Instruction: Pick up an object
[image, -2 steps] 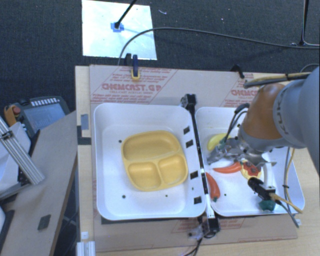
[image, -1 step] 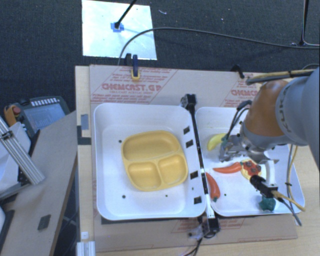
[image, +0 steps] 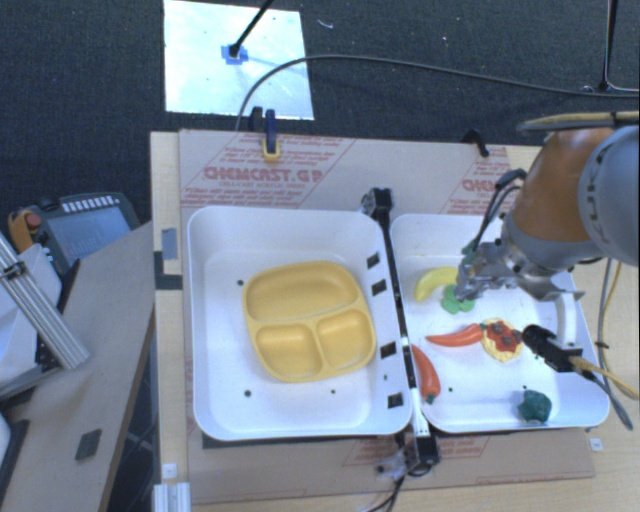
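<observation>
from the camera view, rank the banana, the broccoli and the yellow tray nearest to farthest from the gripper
1. Banana, just left of the gripper in the right bin.
2. Broccoli, toward that bin's near right corner.
3. Yellow tray, over in the left bin.

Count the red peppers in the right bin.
2. One red pepper lies at the right bin's left wall, near the front; the other red pepper lies mid-bin beside the pizza toy. The arm may hide more.

Yellow 3-compartment tray (image: 305, 320) sits in left bin (image: 215, 260); teach pendant (image: 85, 232) lies left, off the bench (image: 330, 160).
</observation>
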